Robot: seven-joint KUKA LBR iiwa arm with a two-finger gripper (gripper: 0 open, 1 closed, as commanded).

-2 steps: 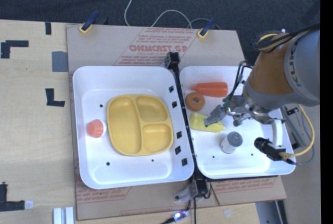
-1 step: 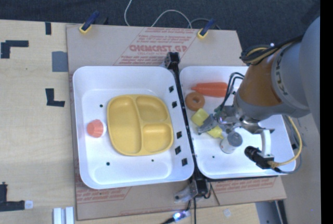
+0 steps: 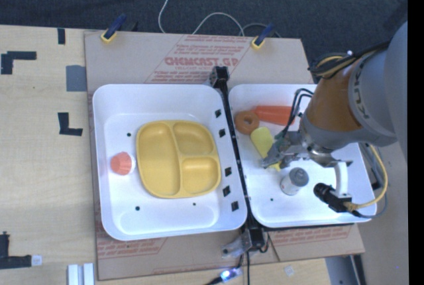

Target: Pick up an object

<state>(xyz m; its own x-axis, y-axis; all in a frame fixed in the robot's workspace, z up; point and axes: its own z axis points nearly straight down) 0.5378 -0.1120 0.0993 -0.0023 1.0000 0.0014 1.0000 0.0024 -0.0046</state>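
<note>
- While the arm (image 3: 344, 108) reaches in from the right over the right bin (image 3: 358, 211), its gripper (image 3: 277, 156) sits low near that bin's middle, just beside the yellow-green block.
- Gripper state: cannot tell, the tip is small and dark against the clutter.
- Yellow-green block (image 3: 262, 140) lies in the right bin, left of centre, tilted, its lower right end at or touching the gripper tip; whether it is actually grasped is not clear.
- Orange ring (image 3: 248, 121), doughnut-like, lies at the upper left of the right bin, touching or just beside the block's top end.
- Orange-red stick (image 3: 273, 114), carrot-like, lies roughly level behind the ring, its right end hidden by the arm.
- Small grey round object (image 3: 293, 179) sits just below the gripper in the right bin, near the front; what it is I cannot make out.
- Black part with yellow cable (image 3: 336, 199) hangs off the arm over the bin's lower right.
- Left bin (image 3: 109, 101) holds a yellow divided plate (image 3: 177, 158) with three compartments, lying flat near the middle.
- Small orange-pink round piece (image 3: 121, 163) sits just left of the plate, close but apart.
- Both bins rest on a cardboard sheet (image 3: 199, 58) with red print, held by two blue-yellow clamps (image 3: 113, 27) at its back edge.
</note>
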